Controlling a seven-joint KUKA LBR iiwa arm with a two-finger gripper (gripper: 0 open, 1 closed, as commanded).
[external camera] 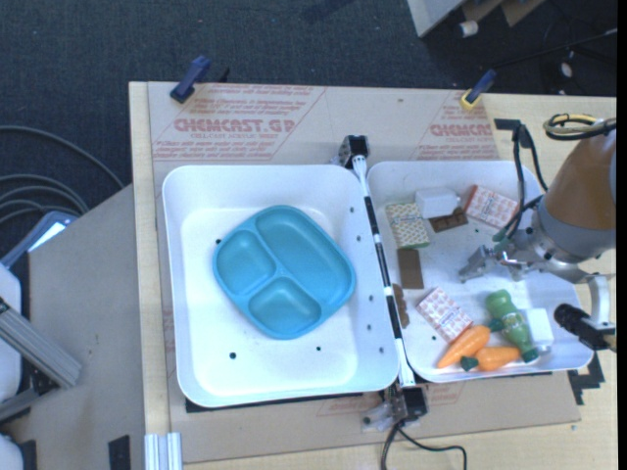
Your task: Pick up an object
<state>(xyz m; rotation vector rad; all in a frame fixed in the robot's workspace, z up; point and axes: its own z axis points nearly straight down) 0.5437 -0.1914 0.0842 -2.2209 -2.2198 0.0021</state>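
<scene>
The right bin (pixel 387 179) holds several small items. Two orange carrots (pixel 462 344) lie at its near edge, beside a green bottle (pixel 509 319). A pink checkered packet (pixel 444 311) lies left of them, and a brown bar (pixel 410 266) lies further back. At the far side are a green checkered packet (pixel 409 223), a white block (pixel 436 202), a second brown bar (pixel 449 221) and another pink packet (pixel 490 207). My gripper (pixel 482 262) hangs low over the middle of this bin, just above the bottle. I see nothing held in it.
The left bin (pixel 181 262) holds a blue divided plate (pixel 283 269). A black rail (pixel 377 262) runs between the bins. The arm's orange band (pixel 583 189) stands over the right bin's right wall. Cables lie off the bench at left.
</scene>
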